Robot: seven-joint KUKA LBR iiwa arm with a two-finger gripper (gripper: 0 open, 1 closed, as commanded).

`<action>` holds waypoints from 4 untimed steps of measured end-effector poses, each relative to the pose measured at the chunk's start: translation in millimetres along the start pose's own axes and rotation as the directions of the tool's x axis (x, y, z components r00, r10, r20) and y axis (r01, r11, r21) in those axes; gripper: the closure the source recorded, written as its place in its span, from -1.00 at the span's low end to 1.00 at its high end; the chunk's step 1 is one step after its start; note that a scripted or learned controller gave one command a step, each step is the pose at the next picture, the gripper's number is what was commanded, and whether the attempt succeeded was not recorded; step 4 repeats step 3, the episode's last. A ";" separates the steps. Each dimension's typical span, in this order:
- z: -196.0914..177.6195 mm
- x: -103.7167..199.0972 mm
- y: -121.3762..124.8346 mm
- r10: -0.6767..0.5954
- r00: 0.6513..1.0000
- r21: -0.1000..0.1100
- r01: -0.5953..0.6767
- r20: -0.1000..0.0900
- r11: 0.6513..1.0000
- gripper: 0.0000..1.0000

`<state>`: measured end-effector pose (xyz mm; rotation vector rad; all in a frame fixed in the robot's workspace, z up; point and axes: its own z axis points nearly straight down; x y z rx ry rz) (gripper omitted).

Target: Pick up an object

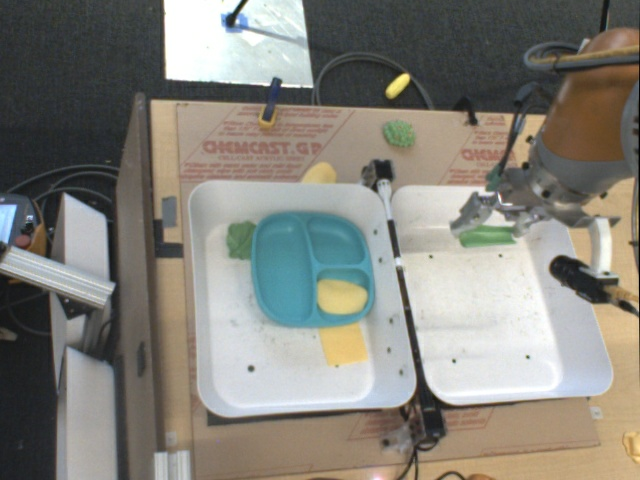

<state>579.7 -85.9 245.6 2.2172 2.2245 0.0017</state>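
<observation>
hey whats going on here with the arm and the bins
A grey and orange robot arm reaches in from the right, its gripper low over the far part of the right bin, right at a green object lying there. Whether it has a grip on it is unclear. The left bin holds a teal divided plate with a yellow item in one compartment.

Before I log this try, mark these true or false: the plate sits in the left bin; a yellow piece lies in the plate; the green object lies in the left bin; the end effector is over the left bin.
1. The teal plate sits in the left bin: true.
2. A yellow piece lies in the plate: true.
3. The long green object lies in the left bin: false, it is in the right bin.
4. The end effector is over the left bin: false, over the right.
</observation>
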 end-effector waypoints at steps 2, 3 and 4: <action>135.8 -42.1 6.6 0.001 1.000 -0.003 -0.001 0.001 1.000 1.00; 55.9 69.5 28.6 -0.012 1.000 -0.009 0.012 -0.003 1.000 1.00; 55.9 69.5 28.6 -0.012 1.000 -0.009 0.012 -0.003 1.000 1.00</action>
